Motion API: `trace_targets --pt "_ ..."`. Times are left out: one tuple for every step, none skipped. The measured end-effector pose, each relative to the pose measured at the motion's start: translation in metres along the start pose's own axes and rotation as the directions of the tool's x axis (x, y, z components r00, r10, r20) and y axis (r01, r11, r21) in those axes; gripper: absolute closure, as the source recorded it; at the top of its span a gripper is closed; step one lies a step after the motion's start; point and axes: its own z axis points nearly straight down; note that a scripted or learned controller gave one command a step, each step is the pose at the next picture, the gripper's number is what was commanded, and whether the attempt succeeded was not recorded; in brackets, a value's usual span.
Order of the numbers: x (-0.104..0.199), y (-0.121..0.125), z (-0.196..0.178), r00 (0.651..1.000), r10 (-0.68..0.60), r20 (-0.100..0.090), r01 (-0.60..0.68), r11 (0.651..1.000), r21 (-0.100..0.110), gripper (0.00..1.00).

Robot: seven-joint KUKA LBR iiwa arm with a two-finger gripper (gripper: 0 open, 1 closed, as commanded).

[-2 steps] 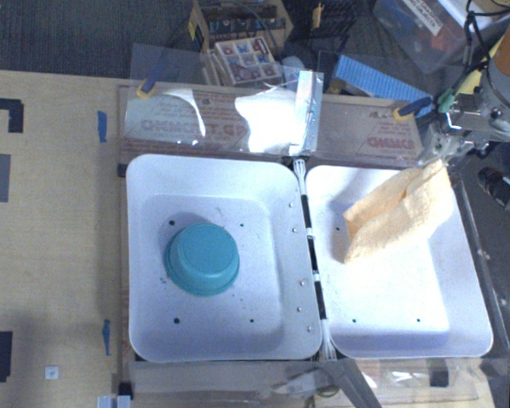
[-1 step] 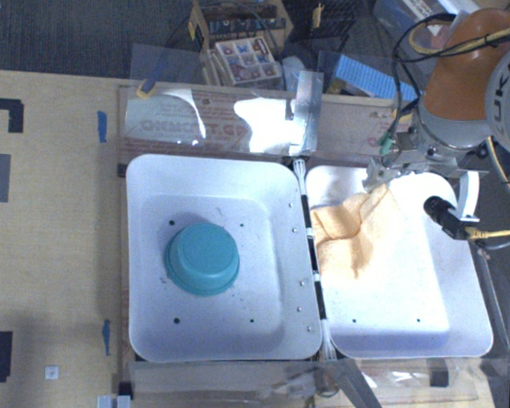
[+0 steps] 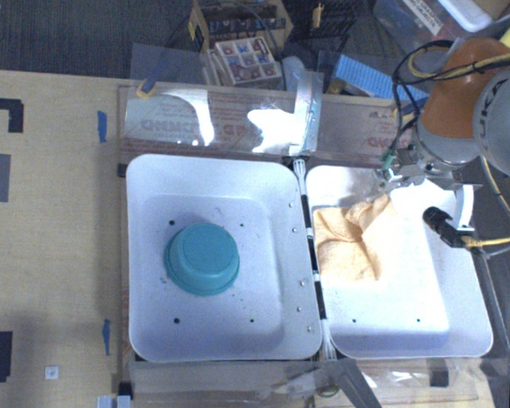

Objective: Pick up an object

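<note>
So the gripper is down at the far edge of the right bin, and its fingers look pinched together on the top corner of a tan cloth. That corner is pulled up into a little peak right under the fingertips, while the bulk of the fabric lies crumpled on the bin floor, hugging the left wall near the divider. I'd call it a grip on the cloth, though the fingers themselves are small and a bit blurry, so the exact gap is hard to judge.

Moving outward, the wrist is a grey block with the orange band above it, and the arm comes in from the upper right corner. Black and yellow cables loop around it, and a black connector with a yellow lead hangs over the right side of that same bin.

Over in the left bin there's a teal bowl sitting upside down, roughly mid-floor, well apart from the cloth and nowhere near the gripper. A few dark specks dot the floor around it.

Behind both bins there's a shiny clear panel catching glare, then clutter further back: a box with printed pictures and something blue and ribbed. The wooden bench stretches off to the left with black markings and bits of blue tape.
</note>
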Motion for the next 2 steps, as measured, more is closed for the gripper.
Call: trace_targets --pt "-0.006 0.003 0.051 0.988 -0.155 0.004 0.155 0.988 -0.009 0.0" --pt "-0.007 0.004 0.039 0.988 -0.153 0.006 0.154 0.988 -0.014 1.0"
